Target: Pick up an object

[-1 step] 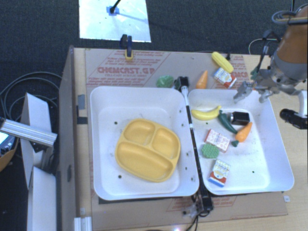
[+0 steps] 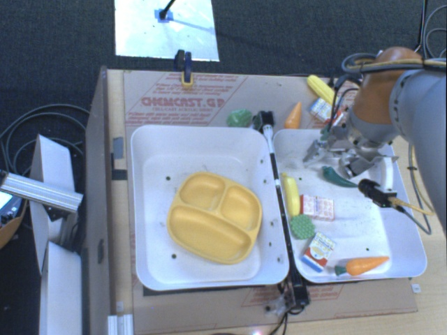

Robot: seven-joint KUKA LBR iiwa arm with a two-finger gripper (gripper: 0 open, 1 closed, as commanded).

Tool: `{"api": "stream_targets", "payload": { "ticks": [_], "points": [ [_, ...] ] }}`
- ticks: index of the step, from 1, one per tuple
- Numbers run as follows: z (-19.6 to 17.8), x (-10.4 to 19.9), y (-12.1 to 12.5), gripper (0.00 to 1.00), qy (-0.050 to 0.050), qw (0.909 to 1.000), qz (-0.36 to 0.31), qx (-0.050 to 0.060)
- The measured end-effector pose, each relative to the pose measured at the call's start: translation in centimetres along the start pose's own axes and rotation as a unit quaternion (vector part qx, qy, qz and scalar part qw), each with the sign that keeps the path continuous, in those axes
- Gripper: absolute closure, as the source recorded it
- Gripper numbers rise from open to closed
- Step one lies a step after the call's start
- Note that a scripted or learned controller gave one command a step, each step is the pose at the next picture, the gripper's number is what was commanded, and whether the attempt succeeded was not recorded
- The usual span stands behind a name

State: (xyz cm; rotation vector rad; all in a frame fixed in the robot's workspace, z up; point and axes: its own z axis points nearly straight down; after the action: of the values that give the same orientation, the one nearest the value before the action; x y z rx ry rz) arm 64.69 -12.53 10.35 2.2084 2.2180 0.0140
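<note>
Hovering over the far part of the right bin (image 2: 412, 257), my gripper (image 2: 334, 152) grasps nothing; whether it is clenched I cannot tell. Just beside it lies a green object (image 2: 340, 179), a carrot (image 2: 363, 264) at the near edge.

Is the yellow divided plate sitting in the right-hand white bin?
No, the yellow divided plate lies in the left white bin, alone.
</note>
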Motion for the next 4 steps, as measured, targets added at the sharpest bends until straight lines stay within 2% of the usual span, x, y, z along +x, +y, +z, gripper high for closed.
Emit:
{"api": "stream_targets", "payload": {
  "ticks": [1,2,3,4],
  "points": [
    [1.8,-2.5,-0.9,0.0,0.001,1.0,0.002,0.006],
    [1.8,-5.1,2.4,0.0,0.0,1.0,0.0,0.004],
    [0.8,-5.0,2.3,1.0,0.0,1.0,-0.001,0.005],
    [0.8,-5.0,2.3,0.0,0.0,1.0,-0.001,0.005]
  ]
}}
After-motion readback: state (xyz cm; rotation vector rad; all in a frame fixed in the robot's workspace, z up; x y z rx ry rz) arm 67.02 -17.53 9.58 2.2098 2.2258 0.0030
